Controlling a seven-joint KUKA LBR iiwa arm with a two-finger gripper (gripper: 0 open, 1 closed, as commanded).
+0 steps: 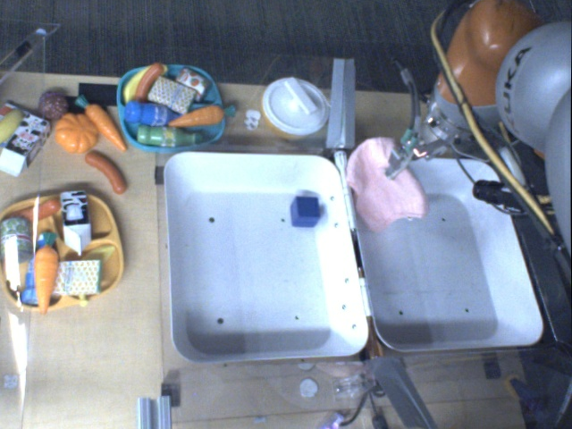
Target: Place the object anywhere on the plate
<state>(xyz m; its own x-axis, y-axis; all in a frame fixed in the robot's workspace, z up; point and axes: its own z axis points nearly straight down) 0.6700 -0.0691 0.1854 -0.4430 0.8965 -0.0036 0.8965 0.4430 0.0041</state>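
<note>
We see the gripper reaching in from the right over the far left corner of the right bin, its tip down against the pink plate. At this slant we cannot tell how the jaws stand, nor whether anything sits between them. The plate leans tilted against the bin's left wall, its upper edge riding near the rim beside the divider. The blue block lies well apart from it, alone on the floor of the left bin, toward that bin's far right part.
</note>
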